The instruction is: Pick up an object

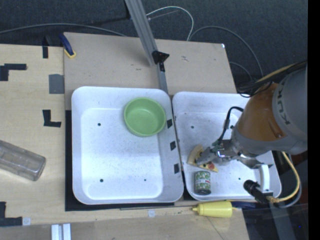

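In the right bin, my gripper is down low at a small pile of objects: a tan and yellow piece with a bit of red beside it. Just below them a small green can lies near the bin's front wall. The arm, grey with an orange band, comes in from the right and covers the wrist. A green bowl sits in the back right corner of the left bin.
A yellow bottle lies on the bench just outside the front wall of the right bin. A clear plastic cup lies on the bench at the far left. A grey pole slants over the back of the bench.
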`<state>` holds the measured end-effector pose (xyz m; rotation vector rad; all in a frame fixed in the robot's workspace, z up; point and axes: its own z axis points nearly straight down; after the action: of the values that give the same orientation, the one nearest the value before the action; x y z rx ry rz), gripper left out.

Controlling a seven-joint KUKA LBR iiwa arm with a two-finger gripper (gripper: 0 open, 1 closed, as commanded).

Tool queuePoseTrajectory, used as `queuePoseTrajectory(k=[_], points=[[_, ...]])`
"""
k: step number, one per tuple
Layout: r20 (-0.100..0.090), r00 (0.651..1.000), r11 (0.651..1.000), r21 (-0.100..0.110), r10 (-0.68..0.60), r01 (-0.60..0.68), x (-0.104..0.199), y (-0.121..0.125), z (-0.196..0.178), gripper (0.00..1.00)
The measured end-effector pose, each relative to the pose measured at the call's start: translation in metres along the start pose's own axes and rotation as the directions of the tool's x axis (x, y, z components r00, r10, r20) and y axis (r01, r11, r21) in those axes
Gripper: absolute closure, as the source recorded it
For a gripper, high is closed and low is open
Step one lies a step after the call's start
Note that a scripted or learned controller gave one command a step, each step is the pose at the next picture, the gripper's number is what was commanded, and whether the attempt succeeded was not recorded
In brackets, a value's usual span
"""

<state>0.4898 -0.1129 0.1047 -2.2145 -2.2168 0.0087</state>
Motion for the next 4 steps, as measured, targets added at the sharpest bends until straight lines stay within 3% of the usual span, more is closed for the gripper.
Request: queuePoseTrajectory(k=[1, 4], points=[[-0.001, 1.0, 1.0, -0.004, -0.002, 0.002, 0.0, 0.001, -0.013, 1.0], [0.003, 1.0, 1.0, -0.014, -0.001, 0.001, -0.011, 0.004, -0.168, 1.0]])
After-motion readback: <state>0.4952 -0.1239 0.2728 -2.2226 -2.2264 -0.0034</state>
